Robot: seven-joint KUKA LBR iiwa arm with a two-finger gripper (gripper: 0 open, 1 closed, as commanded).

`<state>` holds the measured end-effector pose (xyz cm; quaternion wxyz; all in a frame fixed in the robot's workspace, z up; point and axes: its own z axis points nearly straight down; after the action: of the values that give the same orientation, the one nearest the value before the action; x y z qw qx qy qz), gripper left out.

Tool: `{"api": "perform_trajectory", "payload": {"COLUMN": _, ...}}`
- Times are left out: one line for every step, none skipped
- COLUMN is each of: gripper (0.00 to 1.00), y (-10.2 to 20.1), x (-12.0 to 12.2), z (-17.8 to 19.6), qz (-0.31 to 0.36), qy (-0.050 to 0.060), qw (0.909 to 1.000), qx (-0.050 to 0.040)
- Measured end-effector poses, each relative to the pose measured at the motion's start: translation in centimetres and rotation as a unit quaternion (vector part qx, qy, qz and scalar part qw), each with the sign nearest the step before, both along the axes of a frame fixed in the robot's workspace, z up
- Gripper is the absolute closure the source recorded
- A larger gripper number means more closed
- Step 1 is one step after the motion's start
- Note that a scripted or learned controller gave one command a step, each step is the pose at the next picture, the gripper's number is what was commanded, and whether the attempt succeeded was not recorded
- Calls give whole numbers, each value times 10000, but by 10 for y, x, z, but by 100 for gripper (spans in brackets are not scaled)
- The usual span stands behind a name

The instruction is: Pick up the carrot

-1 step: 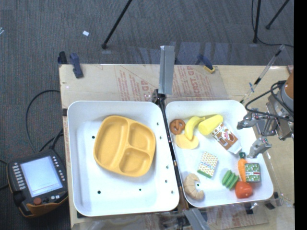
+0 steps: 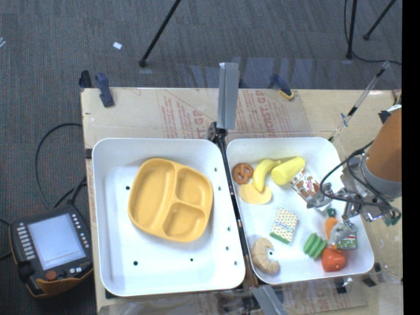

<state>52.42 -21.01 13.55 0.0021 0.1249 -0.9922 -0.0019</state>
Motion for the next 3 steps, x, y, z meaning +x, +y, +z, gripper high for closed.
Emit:
{"api": "perform_trajectory", "payload": {"gripper": 0, "y": 4, "x": -13, "z": -44, "qz": -6, "qy": -130, "qw": 9999, "qx": -15}}
{"api": "perform_trajectory", "payload": {"gripper": 100, "y": 6, "x": -15, "z": -36, "qz": 30, "qy": -76, "qw": 10000, "qx": -6}}
{"api": "perform_trajectory", "payload": {"gripper": 100, "y": 60, "x": 66, "z": 111, "qz": -1133, "qy": -67, "qw": 9935, "qx": -11}}
